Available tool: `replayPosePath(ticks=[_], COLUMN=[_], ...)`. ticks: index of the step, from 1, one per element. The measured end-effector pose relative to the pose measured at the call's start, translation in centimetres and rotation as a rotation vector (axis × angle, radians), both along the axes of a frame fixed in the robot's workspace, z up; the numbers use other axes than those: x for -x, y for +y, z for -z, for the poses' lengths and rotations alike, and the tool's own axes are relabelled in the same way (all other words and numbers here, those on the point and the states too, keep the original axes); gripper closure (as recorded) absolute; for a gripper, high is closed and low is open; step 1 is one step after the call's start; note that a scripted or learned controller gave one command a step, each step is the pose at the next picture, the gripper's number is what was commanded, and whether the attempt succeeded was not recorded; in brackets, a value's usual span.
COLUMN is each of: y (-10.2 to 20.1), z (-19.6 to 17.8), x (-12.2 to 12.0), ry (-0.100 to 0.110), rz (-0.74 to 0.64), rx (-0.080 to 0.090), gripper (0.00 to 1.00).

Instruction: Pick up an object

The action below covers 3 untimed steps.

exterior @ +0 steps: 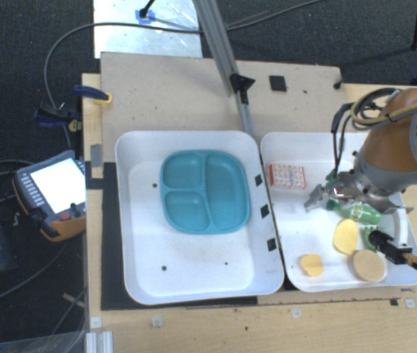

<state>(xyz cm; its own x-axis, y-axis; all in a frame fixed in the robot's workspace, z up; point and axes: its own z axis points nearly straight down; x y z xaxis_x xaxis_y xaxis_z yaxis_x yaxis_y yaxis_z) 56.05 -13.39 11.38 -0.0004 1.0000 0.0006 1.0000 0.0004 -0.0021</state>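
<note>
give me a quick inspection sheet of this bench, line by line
surface: tan bench board bearing two shallow white bins, left bin and right bin
job's things: in right bin, red-and-white patterned card, green plastic item, pale yellow oval piece, small yellow chunk, tan round disc
clutter: teal divided plastic tray in left bin
grippers: end effector above right bin, fingers unclear
cables: black cables on arm
surroundings: handheld pendant at left

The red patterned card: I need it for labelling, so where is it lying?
The red patterned card lies flat in the right bin, near its upper left corner, left of the gripper.
</note>
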Motion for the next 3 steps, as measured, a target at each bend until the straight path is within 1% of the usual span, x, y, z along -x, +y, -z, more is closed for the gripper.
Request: replayPosePath(ticks=[1, 2, 3], y=[0.0, 0.5, 0.7], z=[-1.3, -5.9, -10.3], x=[-0.2, 0.1, -0.2], ry=[-0.005, -0.007, -0.009], rz=[0.0, -0.004, -0.005], rx=[0.001, 0.001, 0.002], gripper=[1.0, 1.0, 1.0])
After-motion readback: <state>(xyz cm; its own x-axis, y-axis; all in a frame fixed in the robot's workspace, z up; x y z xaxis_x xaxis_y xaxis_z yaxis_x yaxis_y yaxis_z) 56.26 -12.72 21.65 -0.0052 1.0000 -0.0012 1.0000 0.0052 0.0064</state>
